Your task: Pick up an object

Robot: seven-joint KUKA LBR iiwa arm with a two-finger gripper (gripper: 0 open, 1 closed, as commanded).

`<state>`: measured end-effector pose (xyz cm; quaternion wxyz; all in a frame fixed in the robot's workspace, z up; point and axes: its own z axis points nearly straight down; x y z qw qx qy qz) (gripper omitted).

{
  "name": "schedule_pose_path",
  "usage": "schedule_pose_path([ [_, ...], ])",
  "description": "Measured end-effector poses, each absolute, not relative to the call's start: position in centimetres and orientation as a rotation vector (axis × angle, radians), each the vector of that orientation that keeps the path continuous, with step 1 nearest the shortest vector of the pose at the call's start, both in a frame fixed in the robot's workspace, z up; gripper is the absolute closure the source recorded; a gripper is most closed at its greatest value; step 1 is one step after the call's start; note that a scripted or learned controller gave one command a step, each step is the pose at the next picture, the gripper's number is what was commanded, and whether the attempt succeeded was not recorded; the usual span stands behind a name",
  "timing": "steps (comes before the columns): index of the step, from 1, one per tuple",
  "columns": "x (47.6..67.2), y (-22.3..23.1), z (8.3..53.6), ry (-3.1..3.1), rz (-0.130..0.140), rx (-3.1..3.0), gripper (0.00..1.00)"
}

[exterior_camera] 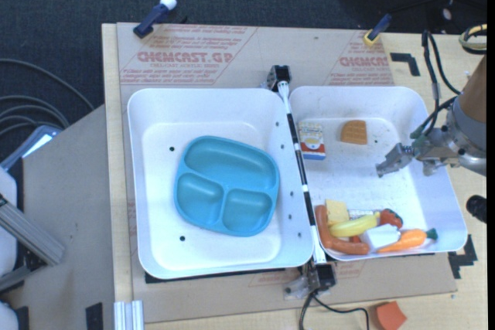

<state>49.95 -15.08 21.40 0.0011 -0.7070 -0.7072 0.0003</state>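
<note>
Bench (193, 58) covered by a brown printed board, seen from above at a slant, carrying two shallow white bins side by side. The left bin (147, 166) holds a blue divided plate (226, 185) with three compartments, lying flat near its middle. The right bin (410, 108) holds the loose items. Against its left wall lies a small carton (312, 141) printed in white, red and blue, and just to the right of it an orange-brown bread-like piece (355, 132). Along the near edge sits a crowded pile of toy food: a banana (354, 226), a pale yellow cheese-like block (336, 211), a sausage (344, 245), a carrot (404, 240), a white block (380, 237) and a red piece (390, 217), all touching or overlapping.

The grey arm reaches in from the right, and its gripper (389, 163) is low over the bare floor of the right bin, between the bread-like piece and the pile, touching neither. Whether the jaws are spread or pressed together cannot be told; nothing is visible between them.

Judging by this, the pick is not yet done: no object is lifted, and choosing, closing on and raising one item all remain.
</note>
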Motion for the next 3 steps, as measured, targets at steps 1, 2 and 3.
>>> schedule_pose_path([
  [1,48.1,-10.9,8.8,-2.224,-0.006,-2.227,0.00],
  [2,48.1,-10.8,9.7,-2.223,-0.007,-2.227,1.00],
  [3,47.9,-12.3,18.8,-2.221,0.000,-2.221,1.00],
])
